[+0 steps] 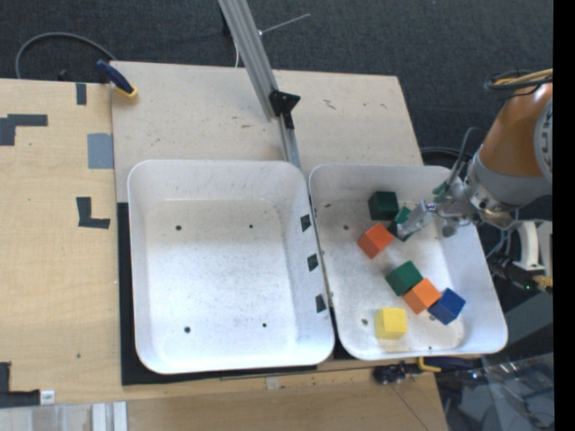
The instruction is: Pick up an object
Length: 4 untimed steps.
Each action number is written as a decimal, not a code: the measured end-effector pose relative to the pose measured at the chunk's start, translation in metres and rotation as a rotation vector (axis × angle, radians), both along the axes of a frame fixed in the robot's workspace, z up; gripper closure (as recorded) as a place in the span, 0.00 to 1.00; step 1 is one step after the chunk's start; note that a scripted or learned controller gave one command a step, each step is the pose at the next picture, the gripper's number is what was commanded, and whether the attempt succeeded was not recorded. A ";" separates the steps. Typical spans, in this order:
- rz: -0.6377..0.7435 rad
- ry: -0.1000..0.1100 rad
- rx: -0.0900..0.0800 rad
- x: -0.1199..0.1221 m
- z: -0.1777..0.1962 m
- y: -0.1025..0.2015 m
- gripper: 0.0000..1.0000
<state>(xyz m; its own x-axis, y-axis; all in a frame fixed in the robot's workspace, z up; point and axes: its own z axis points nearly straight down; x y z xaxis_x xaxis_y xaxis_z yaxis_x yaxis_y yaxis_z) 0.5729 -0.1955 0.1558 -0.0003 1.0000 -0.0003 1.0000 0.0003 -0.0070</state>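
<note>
Yellow cube point(391, 321) sits lowest in right bin point(476, 330). Gripper point(411, 220) hovers between dark green cube point(384, 205) and orange cube point(376, 239); finger state: cannot tell.

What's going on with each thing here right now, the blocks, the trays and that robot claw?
Gripper: low in the right bin, between the dark green and upper orange blocks.
Dark green block: lying loose.
Upper orange block: loose, tilted.
Green block: touching the lower orange block.
Blue block: beside that orange block.
Yellow block: apart.
Right bin: holds all six blocks.
Left bin: no blocks.
</note>
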 end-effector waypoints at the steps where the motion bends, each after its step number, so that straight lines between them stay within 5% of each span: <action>1: 0.001 -0.022 -0.005 0.002 -0.038 -0.001 0.00; 2: -0.002 -0.031 -0.010 0.005 -0.042 -0.003 0.00; 3: -0.001 -0.028 -0.009 0.005 -0.034 -0.003 1.00; 4: 0.001 -0.009 -0.001 0.003 0.009 -0.006 1.00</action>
<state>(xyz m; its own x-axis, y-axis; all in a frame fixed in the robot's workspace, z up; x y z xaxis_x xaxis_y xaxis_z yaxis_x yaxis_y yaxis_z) 0.5755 -0.2010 0.1647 -0.0010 1.0000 -0.0010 1.0000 0.0010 0.0020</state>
